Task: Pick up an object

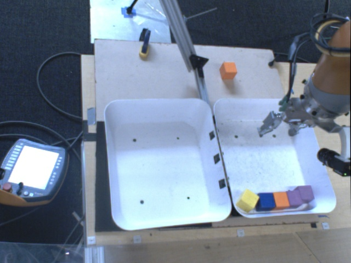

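The grey arm with its orange band (333,64) reaches in from the right and hangs over the right-hand shallow white bin (258,163); its two-finger gripper (270,126) sits above the upper part of that bin, pointing left and down, with nothing visible between the fingers; whether the fingers are spread or closed cannot be told from this slanted view.

Along the near wall of the right bin a row of small blocks lies side by side: a yellow cube (247,200) at the left end, turned slightly askew; a blue cube (266,201) just beside it; an orange cube (281,199) touching the blue one; a purple block (301,195) at the right end, against the bin's corner; the gripper is well apart from this row, toward the far side of the bin.

The left-hand shallow white bin (118,147) lies beside the right one, their rims meeting down the middle; a second orange cube (228,70) rests on the bare bench board beyond the bins; a yellow-and-black clamp (145,44) lies on the board farther left; a slanted metal rod (184,32) crosses above the board toward the bins' shared edge; a grey handheld control pendant with a bright screen (32,169) lies on the dark floor at the left, its cable looping behind it.
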Controlling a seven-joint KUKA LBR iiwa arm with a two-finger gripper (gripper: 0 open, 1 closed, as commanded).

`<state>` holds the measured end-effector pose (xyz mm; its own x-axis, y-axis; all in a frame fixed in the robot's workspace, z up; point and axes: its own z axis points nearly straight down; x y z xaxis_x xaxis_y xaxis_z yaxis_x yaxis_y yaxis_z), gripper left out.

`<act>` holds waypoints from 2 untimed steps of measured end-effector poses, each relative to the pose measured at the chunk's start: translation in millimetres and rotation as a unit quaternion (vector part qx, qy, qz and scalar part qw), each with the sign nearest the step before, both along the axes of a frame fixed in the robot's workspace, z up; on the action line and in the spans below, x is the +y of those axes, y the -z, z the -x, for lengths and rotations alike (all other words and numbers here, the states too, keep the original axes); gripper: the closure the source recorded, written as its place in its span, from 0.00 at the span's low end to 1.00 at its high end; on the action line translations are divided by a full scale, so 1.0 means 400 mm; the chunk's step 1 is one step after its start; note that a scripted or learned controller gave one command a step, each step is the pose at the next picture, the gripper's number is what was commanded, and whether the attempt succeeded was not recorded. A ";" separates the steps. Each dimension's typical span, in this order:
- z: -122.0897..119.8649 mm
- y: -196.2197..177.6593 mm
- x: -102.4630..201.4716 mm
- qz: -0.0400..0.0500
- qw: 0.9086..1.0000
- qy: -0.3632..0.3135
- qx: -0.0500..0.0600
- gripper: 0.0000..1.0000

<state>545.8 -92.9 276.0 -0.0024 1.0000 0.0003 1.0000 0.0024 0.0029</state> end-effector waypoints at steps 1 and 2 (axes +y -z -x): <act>-0.060 0.077 -0.179 0.002 1.000 0.003 0.000 0.00; -0.184 0.337 0.045 -0.001 1.000 -0.005 0.003 0.00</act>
